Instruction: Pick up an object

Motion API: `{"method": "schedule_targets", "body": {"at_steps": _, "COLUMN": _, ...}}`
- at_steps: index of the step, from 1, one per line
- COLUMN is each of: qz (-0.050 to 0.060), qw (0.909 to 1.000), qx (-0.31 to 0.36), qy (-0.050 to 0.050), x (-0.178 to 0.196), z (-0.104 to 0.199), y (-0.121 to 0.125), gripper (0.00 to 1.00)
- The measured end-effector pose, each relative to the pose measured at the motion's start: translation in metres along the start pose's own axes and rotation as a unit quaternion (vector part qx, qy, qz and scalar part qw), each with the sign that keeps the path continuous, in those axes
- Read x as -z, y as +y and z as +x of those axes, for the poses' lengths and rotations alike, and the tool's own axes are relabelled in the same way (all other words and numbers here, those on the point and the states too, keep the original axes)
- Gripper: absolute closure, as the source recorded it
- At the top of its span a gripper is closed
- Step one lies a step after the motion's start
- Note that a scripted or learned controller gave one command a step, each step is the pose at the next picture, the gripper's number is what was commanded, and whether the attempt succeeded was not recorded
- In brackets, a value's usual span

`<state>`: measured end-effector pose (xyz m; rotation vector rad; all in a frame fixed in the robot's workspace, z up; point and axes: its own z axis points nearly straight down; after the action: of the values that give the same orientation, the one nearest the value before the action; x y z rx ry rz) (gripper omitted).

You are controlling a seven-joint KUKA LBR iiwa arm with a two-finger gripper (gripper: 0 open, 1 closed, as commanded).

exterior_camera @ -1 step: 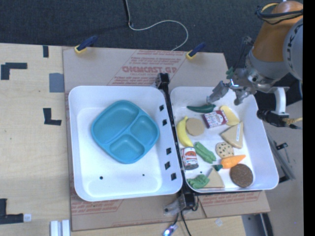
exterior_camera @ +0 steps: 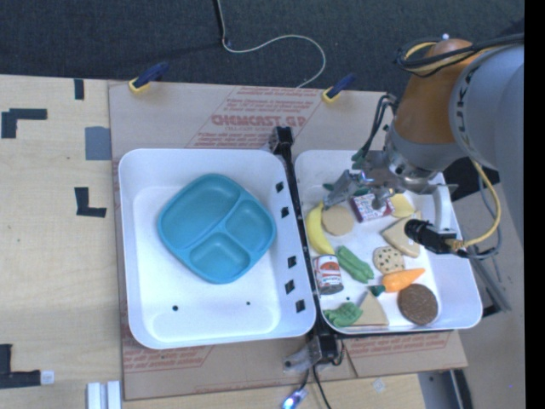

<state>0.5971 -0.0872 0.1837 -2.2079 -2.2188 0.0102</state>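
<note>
Toy food (exterior_camera: 375,262) crowds right bin (exterior_camera: 460,309); cardboard beneath; hand (exterior_camera: 368,196) grip unclear.

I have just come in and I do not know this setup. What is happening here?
A grey KUKA arm reaches in from the right and has its gripper low over the right bin, above toy food: a banana, a carrot, a cookie and a small can. Whether it holds anything is unclear. The left bin has a blue divided plate.
</note>
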Motion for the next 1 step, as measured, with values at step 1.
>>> {"method": "schedule_targets", "body": {"at_steps": 1, "qz": 0.000, "qw": 1.0000, "qx": -0.002, "qy": -0.001, "x": -0.0041, "z": 0.0217, "y": -0.0583, "gripper": 0.00}}
